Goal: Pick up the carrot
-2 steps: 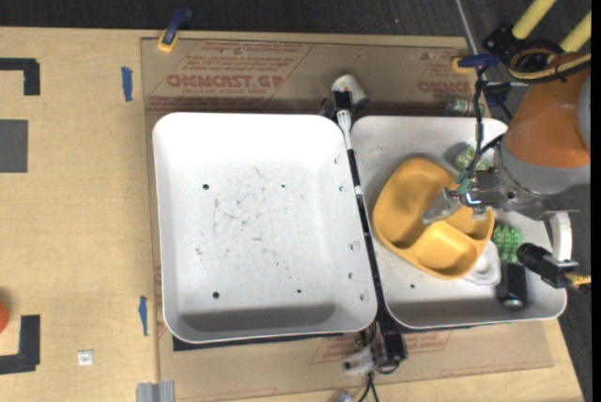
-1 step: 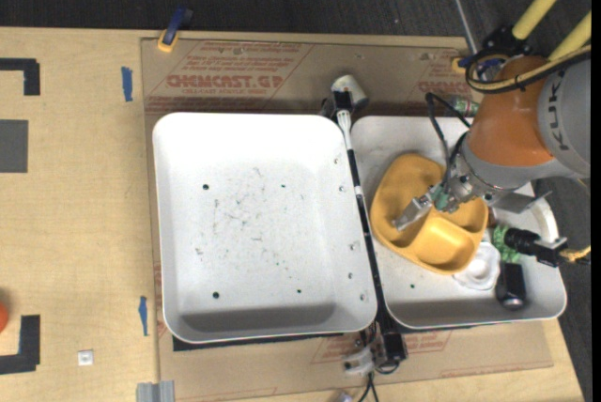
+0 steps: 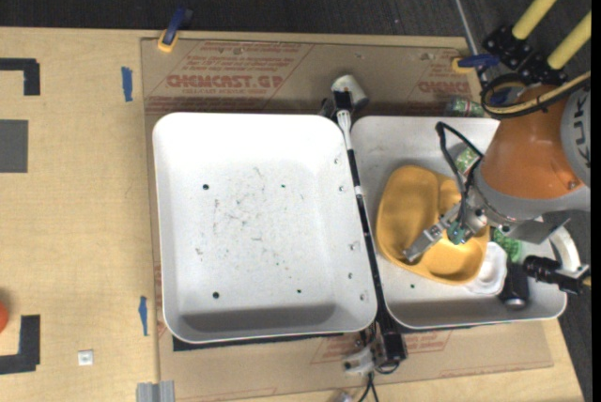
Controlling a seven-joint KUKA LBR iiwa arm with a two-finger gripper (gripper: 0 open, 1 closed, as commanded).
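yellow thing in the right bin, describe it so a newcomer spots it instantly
Start at the right bin, the one under the grey and orange arm. The yellow object lies in its middle, broad and rounded, directly below the pincer. It is the sole large yellow item; its neighbours are small green and white pieces.

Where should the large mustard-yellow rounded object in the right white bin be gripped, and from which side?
The mustard-yellow object lies wide and low, likely too broad to span whole. Pinch its upper-left rim, coming from straight above: that edge lies open, while the lower-right side is crowded by the gripper and a small white item.
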